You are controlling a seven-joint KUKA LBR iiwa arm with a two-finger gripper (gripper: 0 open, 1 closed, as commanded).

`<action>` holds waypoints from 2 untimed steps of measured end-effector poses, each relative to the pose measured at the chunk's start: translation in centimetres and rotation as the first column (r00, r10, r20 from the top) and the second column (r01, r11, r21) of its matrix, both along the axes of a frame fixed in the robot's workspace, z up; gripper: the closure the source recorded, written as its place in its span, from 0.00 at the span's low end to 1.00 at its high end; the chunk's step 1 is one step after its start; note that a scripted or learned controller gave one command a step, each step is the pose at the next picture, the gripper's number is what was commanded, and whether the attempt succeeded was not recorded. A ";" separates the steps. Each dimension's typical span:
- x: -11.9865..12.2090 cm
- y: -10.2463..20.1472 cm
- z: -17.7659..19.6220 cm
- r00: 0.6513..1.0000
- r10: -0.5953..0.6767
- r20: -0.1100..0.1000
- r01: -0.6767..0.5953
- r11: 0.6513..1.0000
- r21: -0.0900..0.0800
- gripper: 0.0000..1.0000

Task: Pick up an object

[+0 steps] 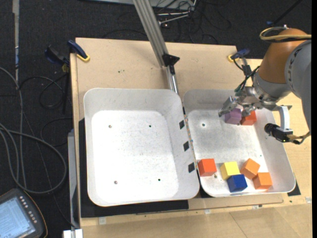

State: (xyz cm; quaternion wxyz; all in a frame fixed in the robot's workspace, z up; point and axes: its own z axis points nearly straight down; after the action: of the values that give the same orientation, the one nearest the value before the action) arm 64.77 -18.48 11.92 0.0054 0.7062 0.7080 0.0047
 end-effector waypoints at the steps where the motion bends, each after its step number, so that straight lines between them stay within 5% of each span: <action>1: 0.1 0.0 0.9 1.000 0.002 0.003 -0.002 1.000 -0.002 1.00; 2: 0.3 1.0 6.0 1.000 0.001 -0.008 -0.001 1.000 -0.001 1.00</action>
State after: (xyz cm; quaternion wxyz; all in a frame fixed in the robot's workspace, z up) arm 65.03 -17.45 17.89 0.0030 0.7057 0.7085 0.0018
